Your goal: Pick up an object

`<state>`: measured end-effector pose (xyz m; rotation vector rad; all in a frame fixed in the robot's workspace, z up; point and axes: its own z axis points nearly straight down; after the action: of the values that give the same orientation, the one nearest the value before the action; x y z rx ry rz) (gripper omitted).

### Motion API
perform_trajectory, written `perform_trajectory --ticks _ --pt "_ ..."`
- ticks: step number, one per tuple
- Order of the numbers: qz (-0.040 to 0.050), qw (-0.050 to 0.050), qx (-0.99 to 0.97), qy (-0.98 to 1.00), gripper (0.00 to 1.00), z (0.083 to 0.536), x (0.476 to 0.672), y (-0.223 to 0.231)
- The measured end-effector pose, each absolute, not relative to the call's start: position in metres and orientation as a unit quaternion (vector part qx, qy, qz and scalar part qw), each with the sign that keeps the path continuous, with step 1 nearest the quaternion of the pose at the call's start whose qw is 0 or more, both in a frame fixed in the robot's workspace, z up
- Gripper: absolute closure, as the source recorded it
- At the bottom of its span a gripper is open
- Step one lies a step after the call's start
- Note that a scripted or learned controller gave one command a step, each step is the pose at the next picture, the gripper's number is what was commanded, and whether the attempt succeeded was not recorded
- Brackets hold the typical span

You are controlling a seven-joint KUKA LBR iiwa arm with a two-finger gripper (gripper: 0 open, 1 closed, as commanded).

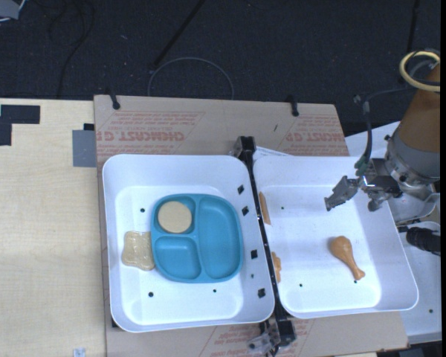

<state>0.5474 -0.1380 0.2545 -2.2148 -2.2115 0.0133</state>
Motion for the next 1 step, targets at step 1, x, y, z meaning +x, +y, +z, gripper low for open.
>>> perform_trajectory --ticks 1 --pt "0.0009 0.001 -0.707 -0.707 0.0 0.2608 0.5494 -0.1382"
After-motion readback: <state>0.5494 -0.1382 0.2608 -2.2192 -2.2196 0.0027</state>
